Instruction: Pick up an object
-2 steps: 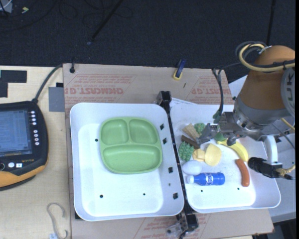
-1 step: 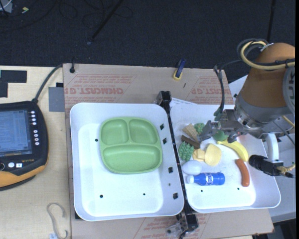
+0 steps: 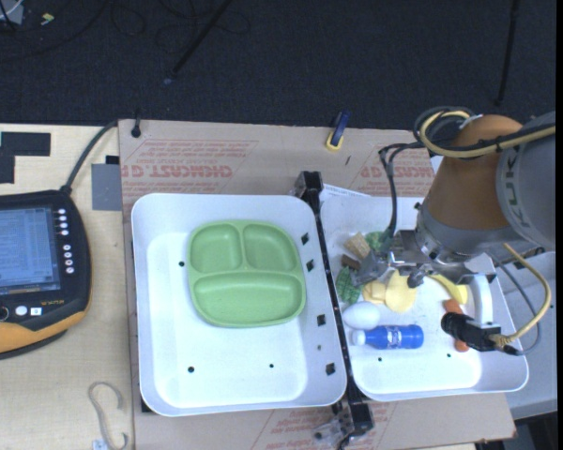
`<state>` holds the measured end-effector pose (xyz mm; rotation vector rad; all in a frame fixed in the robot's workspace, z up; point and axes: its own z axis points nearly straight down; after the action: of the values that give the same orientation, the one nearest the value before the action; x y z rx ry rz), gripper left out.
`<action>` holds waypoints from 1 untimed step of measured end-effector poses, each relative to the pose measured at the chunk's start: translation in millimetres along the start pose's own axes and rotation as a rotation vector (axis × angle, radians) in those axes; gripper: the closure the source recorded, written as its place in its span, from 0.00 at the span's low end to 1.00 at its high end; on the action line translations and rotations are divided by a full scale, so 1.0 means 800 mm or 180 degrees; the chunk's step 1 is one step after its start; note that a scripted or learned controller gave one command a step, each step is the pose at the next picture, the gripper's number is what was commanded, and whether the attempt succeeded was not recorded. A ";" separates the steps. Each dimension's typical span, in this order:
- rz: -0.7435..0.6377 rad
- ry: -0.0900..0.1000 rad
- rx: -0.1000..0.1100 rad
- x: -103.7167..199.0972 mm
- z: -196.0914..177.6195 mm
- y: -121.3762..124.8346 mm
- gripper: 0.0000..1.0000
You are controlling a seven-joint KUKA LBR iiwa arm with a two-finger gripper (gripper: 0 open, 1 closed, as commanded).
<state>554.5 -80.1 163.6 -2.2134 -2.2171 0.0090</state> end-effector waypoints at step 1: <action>0.0005 -0.0001 0.0000 -0.008 0.077 -0.001 0.00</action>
<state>552.7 -86.1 101.8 -2.2151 -2.2155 0.0094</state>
